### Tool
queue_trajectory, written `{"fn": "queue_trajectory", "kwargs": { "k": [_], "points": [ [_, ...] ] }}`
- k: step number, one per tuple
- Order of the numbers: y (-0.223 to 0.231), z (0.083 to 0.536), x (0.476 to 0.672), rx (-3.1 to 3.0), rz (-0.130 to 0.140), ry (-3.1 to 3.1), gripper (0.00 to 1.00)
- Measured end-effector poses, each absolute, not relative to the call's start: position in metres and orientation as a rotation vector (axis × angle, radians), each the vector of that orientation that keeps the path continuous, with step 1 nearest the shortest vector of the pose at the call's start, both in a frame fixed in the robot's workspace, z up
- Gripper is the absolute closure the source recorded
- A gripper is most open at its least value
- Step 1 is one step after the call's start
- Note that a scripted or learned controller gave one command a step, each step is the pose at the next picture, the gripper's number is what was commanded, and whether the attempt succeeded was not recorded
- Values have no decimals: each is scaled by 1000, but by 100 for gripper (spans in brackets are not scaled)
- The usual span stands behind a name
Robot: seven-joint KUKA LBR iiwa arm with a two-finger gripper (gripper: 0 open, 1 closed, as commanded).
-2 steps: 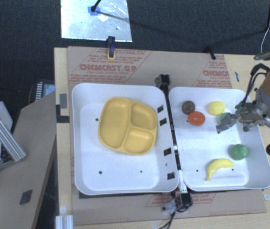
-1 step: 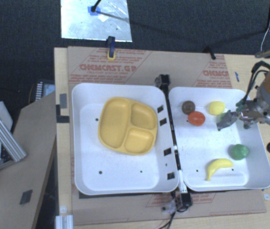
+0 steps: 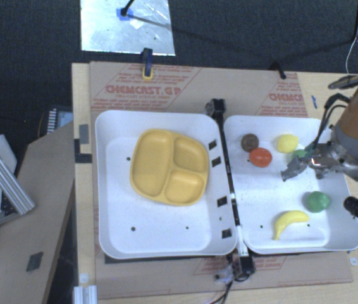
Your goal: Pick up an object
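Fruit is what I am after, and all of it lies in the right bin [image 3: 340,236]: a brown ball [image 3: 250,142] and a tomato [image 3: 260,157] touching near the bin's upper left, a lemon [image 3: 286,143] just right of them, a green ball [image 3: 318,201] lower right, and a banana [image 3: 290,221] along the bottom. They sit loose and apart, which leaves room to come down on one without knocking a neighbour.

My pincer [image 3: 296,165] reaches in from the right of the frame and hangs over the middle of that bin, between the lemon and the green ball, near the tomato. Whether my fingers are spread or pressed together I cannot tell; the tip is a grey blur from this angle, and nothing shows between them, so I claim no hold. A small green patch shows just above the tip; I cannot say what it is.

The left bin [image 3: 112,223] carries a yellow tray [image 3: 168,166] with three compartments, lying flat at its centre. Both bins rest on cardboard [image 3: 185,84] on the tabletop.

My guess is I am lining up on the tomato or lemon, the nearest pieces. Round fruit rolls, so an off-centre pinch may just push it away.
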State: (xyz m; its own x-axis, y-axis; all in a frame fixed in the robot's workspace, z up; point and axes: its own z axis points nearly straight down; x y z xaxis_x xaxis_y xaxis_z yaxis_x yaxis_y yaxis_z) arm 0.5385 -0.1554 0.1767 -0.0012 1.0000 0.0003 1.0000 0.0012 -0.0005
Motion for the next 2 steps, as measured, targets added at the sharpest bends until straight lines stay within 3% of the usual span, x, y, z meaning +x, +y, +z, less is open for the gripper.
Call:
{"fn": "queue_trajectory", "kwargs": {
  "k": [2],
  "points": [
    [-145, 83, 542, -2221, 0, -2221, 0]
  ]
}}
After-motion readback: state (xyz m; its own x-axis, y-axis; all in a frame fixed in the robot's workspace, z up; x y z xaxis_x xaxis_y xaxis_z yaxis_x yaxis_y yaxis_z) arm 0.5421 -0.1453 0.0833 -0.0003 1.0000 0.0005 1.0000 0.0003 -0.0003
